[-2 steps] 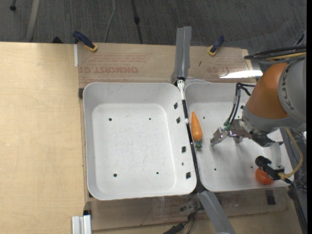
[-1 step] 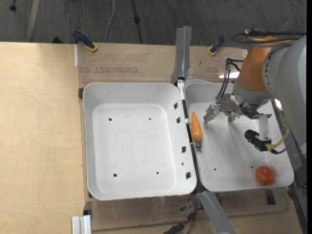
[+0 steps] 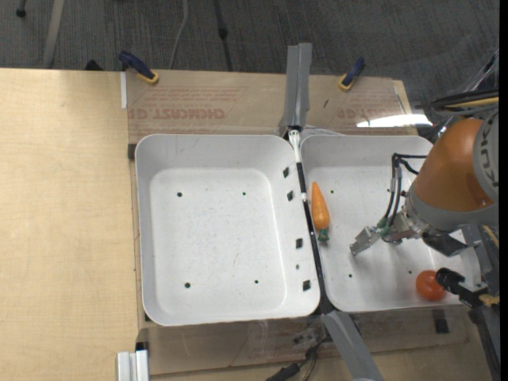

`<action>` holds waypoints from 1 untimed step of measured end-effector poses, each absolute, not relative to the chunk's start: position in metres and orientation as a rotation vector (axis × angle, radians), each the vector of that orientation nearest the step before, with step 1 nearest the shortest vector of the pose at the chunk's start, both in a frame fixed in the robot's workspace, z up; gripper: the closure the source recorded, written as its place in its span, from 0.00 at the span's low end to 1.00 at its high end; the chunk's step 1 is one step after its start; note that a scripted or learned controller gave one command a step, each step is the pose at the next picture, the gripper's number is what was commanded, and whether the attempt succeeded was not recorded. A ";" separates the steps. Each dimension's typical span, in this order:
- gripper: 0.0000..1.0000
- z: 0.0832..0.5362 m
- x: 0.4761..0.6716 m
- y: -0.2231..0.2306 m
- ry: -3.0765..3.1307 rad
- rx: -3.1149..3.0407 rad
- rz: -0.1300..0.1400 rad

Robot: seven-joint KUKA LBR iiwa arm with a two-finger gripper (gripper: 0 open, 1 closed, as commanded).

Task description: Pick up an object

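An orange carrot with a green stem end lies along the left wall of the right bin. A round red-orange fruit rests in that bin's front right corner. My gripper hangs low over the middle of the right bin floor, pointing left. It is a short way right of the carrot and left of the fruit, touching neither, with nothing visibly held. The arm's orange band sits above the bin's right side.
The left bin sits beside the right one, with a grey divider post behind the seam. Both bins rest on cardboard held by two clamps. A bare wooden bench top extends to the left.
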State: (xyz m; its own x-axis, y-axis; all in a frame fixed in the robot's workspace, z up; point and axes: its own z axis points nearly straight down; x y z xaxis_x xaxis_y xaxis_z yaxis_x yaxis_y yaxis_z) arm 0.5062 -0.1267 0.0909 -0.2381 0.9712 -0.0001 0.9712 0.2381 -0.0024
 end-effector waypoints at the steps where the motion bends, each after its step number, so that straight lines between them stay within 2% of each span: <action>1: 0.00 0.091 0.583 -0.104 -2.470 -1.942 0.003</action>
State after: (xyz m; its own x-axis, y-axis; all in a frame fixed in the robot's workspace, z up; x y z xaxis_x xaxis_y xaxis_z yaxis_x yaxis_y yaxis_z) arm 0.5825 -0.1037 0.0910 -0.2360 0.9717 -0.0009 0.9717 0.2360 -0.0014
